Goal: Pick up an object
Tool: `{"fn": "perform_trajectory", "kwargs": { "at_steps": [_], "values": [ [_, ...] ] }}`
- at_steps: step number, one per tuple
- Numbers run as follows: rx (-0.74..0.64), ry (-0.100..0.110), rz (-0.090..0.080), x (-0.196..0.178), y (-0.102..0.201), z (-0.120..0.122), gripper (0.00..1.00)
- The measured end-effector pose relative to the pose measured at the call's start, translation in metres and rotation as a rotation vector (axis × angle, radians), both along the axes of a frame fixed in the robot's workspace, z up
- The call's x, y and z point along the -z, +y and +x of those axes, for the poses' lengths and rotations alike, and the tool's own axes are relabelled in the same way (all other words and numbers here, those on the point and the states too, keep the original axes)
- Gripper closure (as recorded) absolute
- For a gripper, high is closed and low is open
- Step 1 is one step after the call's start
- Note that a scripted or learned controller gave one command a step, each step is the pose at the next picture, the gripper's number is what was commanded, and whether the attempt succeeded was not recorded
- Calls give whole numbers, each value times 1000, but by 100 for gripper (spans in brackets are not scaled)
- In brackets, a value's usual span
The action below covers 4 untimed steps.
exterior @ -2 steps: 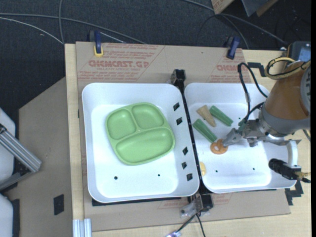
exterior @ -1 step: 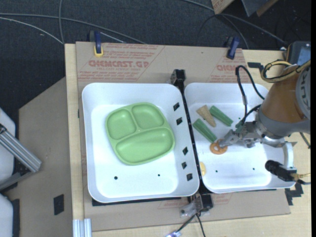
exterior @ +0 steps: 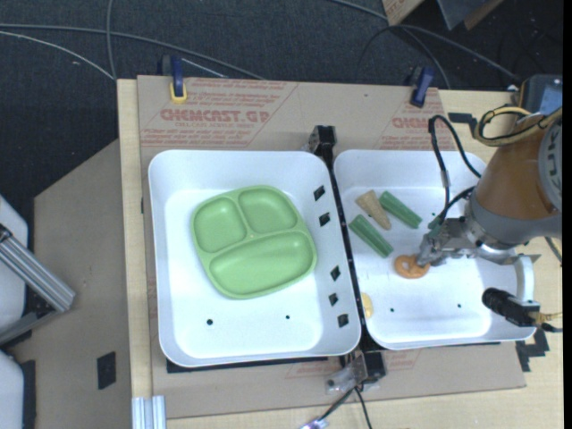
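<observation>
In the right bin (exterior: 420,324) lie a tan wedge-shaped piece (exterior: 371,208), two green sticks (exterior: 368,235) (exterior: 400,210) and an orange ring-shaped piece (exterior: 410,267). My gripper (exterior: 433,253) hangs low over the bin, right beside the orange piece and touching or nearly touching its right edge. The arm's orange band (exterior: 518,181) and grey wrist rise to the right.
The left bin (exterior: 179,315) holds a green divided plate (exterior: 255,239). A small yellow bit (exterior: 366,307) lies by the divider between the bins. Black cables loop above the right bin, and blue clamps (exterior: 178,76) (exterior: 420,83) grip the board's far edge.
</observation>
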<state>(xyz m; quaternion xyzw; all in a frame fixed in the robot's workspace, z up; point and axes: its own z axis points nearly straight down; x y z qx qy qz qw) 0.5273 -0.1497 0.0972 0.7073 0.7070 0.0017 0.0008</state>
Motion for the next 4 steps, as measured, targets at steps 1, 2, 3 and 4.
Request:
{"fn": "perform_trajectory", "kwargs": {
  "at_steps": [1,2,3,4],
  "values": [
    [-1,0,-2,-52,1,-9,100],
    [-2,-4,-3,-116,1,-4,100],
    [-2,-1,-2,-147,1,-3,100],
    [-7,5,2,-139,62,9,100]
  ]
}}
